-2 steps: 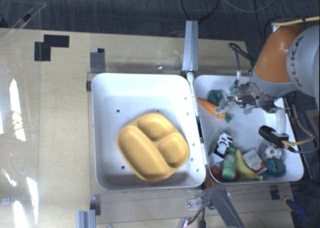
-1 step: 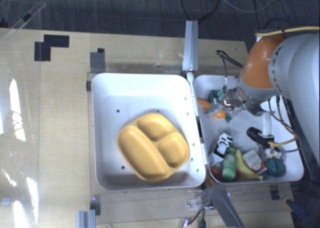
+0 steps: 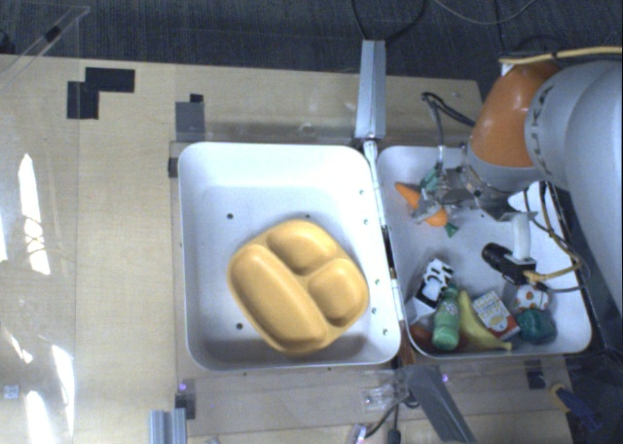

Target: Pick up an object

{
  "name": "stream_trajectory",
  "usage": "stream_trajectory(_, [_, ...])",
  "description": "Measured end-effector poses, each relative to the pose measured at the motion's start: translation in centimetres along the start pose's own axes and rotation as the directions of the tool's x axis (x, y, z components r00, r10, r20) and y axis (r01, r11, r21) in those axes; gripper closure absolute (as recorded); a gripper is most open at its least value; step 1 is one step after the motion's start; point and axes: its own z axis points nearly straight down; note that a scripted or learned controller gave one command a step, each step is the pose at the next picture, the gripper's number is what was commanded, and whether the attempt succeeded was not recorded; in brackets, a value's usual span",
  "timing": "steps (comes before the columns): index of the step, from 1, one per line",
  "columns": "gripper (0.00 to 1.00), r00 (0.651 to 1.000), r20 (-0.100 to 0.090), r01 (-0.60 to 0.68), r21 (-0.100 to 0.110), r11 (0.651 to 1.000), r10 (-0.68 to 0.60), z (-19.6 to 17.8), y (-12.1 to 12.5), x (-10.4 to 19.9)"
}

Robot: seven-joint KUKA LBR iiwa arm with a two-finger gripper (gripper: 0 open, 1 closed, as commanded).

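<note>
Closest to us, along the near wall of the right bin [image 3: 472, 242], lies a tight cluster of small things. A green bottle [image 3: 446, 321] stands just beside a banana [image 3: 476, 321], and a small printed carton [image 3: 494, 310] rests against the banana's other side. A teal object [image 3: 535, 326] sits towards the bin's right corner. Something red [image 3: 420, 335] peeks out at the left corner, and a black-and-white patterned item [image 3: 436, 281] lies just behind the bottle.

Further back in the same bin we see the tool [image 3: 445, 194], lowered to the floor near the far left corner, the arm reaching in from the right. An orange object [image 3: 410, 193] with a bit of green on it lies right at the tool, touching it or very nearly so. We cannot tell whether the tool is open or closed, nor whether it grips the orange object.

The left bin [image 3: 224, 179] holds a large yellow dish [image 3: 297, 281] with three rounded compartments, lying near its centre. Both bins rest on the pale tabletop [image 3: 97, 238].
</note>
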Motion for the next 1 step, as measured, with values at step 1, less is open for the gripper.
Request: stream_trajectory(1, [1.0,1.0,0.001,-0.027,0.011,1.0,0.027,-11.6,4.16,4.95])
